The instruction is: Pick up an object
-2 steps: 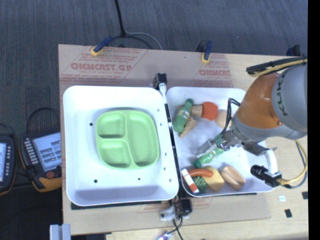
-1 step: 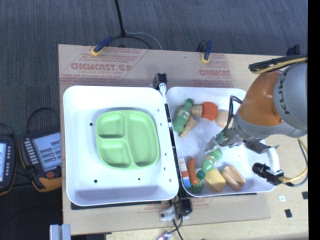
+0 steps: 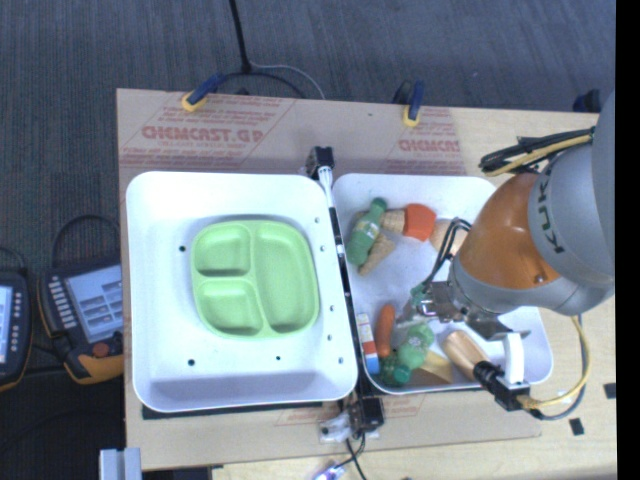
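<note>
While arm hides fingers (image 3: 420, 313), state unclear; green toy (image 3: 410, 346) seemingly just below, right bin (image 3: 535, 363).

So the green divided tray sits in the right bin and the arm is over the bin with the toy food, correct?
Not quite. The camera view shows the green divided tray in the left bin, not the right one. The arm is indeed over the right bin with the toy food.

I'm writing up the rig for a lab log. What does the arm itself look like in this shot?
The arm is a bulky, rounded grey body with dark lettering, then a broad orange band above the wrist. Yellow-and-black cables run along its upper side. Below the band sits a grey metal wrist with a white bracket and a black fitting trailing a yellow cable.
</note>
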Robot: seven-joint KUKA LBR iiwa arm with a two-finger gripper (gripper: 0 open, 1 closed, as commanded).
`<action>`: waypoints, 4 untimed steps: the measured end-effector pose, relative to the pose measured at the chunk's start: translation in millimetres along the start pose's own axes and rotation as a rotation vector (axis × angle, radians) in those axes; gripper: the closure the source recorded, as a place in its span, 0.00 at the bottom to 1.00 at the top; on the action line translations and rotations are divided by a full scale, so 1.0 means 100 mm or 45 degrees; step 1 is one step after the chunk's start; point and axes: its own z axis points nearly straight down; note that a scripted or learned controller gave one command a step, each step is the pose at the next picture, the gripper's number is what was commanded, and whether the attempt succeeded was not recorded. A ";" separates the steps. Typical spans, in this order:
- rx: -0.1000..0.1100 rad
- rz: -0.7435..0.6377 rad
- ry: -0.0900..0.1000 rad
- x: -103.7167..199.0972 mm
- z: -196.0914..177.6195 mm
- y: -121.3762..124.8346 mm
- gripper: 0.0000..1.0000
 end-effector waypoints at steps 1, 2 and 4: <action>0.029 0.188 0.010 0.46 -0.95 -0.03 1.00; 0.031 0.188 0.010 0.46 -0.94 -0.03 0.00; 0.023 -0.774 0.021 0.54 -0.95 -0.03 0.00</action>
